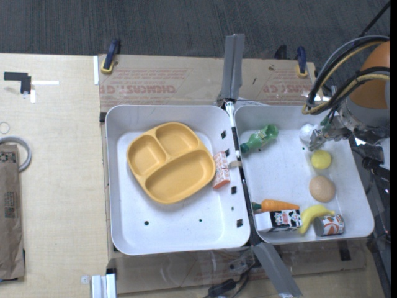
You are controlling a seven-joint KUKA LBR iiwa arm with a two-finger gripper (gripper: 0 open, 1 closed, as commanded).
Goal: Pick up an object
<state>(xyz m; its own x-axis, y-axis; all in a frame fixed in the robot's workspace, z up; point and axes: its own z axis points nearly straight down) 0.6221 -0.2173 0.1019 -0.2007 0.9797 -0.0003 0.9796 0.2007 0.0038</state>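
Claw point(315, 138) poised just above lemon point(321, 160) in right bin point(366, 197), apparently to seize it; opening indiscernible, grip on anything unconfirmed.

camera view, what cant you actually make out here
- Gripper, camera view: too small and blurred against the white bin to tell whether it is open or shut.
- Grey and orange arm: cut off by the right edge.
- Small silver can with a red label: print too small to read.
- Black and white carton: lettering too small to read.
- Brown paper bag: cut off by the left edge.
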